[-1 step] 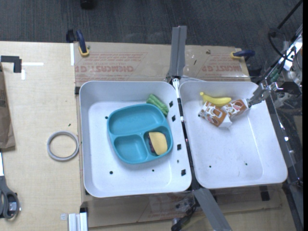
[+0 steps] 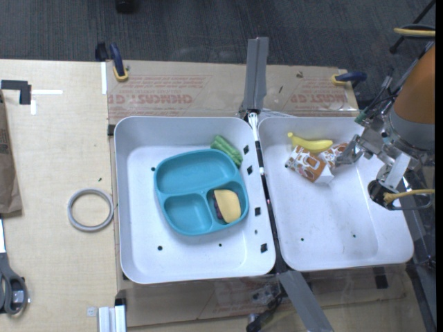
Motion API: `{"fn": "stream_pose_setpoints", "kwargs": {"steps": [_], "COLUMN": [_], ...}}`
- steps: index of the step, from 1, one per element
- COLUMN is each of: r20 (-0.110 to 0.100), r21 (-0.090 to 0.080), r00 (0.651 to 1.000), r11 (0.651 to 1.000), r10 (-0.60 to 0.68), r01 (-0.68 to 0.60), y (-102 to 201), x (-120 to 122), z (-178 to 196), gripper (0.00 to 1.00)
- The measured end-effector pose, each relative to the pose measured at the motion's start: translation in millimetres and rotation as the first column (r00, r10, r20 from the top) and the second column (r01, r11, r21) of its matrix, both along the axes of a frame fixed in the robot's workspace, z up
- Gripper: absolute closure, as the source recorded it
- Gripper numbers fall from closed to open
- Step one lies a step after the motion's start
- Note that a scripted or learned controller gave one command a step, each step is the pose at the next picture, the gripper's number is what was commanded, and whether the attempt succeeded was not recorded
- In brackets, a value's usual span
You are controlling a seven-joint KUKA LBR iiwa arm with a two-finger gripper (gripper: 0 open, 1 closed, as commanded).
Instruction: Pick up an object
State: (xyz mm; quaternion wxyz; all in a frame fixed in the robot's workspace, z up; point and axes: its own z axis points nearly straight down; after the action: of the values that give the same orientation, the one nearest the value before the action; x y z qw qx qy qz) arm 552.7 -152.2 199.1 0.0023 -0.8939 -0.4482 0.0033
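Note:
In the right bin [image 2: 346, 247] a yellow banana [image 2: 311, 143] lies at the back. Just in front of it sits a small orange-and-white patterned carton [image 2: 311, 164]. My gripper [image 2: 345, 153] reaches in from the right and is low at the carton's right end, close to or touching it. Nothing is lifted; both items rest on the bin floor. In the left bin [image 2: 138, 247] a blue divided tray [image 2: 187, 185] holds a yellow object [image 2: 228, 204] in its right compartment. A green object [image 2: 227, 149] lies behind the tray.
A grey tape ring [image 2: 90, 209], scissors [image 2: 10, 292] and a brown bag [image 2: 8, 158] lie on the bench left of the bins. Clamps [image 2: 118, 66] hold the cardboard behind them. A metal bar [image 2: 257, 75] stands at the back between the bins.

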Motion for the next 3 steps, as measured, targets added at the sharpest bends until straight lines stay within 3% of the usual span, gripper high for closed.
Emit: {"fn": "stream_pose_setpoints", "kwargs": {"steps": [1,2,3], "r20": [0.002,0.006,0.006], "r21": [-0.001,-0.001,0.001], "r00": [0.976,0.865,0.663], "r11": [0.976,0.865,0.663], "r10": [0.219,0.502,0.748], "r01": [-0.219,-0.502,-0.748], "y": [32,53,49], "x": [85,106,86], "z": [-47,-82,-109], "gripper": [0.0,0.0,0.0]}}
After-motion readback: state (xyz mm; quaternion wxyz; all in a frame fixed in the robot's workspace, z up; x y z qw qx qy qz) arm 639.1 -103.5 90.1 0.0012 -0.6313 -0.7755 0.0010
